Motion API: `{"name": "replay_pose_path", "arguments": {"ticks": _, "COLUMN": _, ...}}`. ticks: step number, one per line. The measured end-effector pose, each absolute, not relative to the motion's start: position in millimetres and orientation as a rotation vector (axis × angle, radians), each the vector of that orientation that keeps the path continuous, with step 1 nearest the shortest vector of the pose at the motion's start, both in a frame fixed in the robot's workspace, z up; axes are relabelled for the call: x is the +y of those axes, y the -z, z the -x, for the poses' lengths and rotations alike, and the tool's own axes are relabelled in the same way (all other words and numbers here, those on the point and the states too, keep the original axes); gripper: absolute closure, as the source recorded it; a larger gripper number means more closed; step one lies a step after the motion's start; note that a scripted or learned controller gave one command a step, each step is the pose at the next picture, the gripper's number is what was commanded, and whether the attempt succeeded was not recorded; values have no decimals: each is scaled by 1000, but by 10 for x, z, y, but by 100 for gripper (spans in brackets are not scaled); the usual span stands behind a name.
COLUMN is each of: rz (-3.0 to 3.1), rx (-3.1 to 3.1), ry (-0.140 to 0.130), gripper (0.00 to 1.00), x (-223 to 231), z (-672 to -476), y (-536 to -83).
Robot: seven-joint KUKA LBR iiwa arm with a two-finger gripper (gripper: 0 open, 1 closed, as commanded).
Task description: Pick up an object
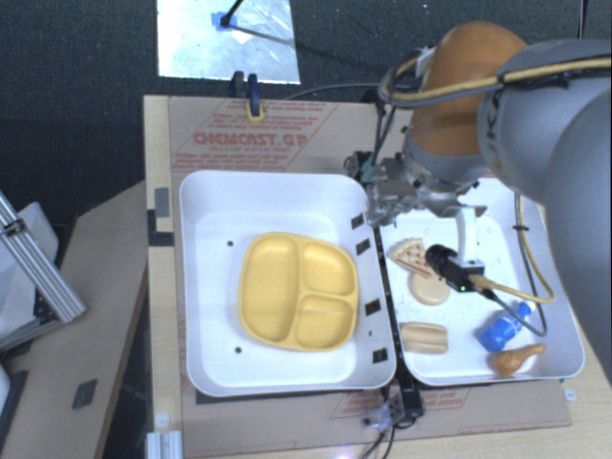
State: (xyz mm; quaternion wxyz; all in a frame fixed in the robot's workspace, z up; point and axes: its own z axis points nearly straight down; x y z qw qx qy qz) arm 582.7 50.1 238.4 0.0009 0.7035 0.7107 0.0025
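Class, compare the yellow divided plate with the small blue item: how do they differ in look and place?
The yellow plate is far larger than the blue item. The plate lies flat in the left bin; the blue item lies among other pieces in the right bin. Both rest on a bin floor.

arm [564, 132]: grey shell | orange band [469, 51] above wrist | yellow cables [555, 65] across it | gripper [382, 204]: grey metal

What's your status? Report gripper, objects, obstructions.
Gripper at the bins' shared wall, nothing visibly held. Tan triangular wedge, round beige disc, tan bun-shaped block, blue plastic bottle and brown drumstick lie loose in the right white bin. Nothing piled on them.
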Motion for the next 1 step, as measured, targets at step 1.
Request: {"name": "replay_pose_path", "arguments": {"ticks": 1, "rz": -2211, "rx": 2231, "ry": -7, "gripper": 100, "x": 984, "z": -6003, "y": -2391}}
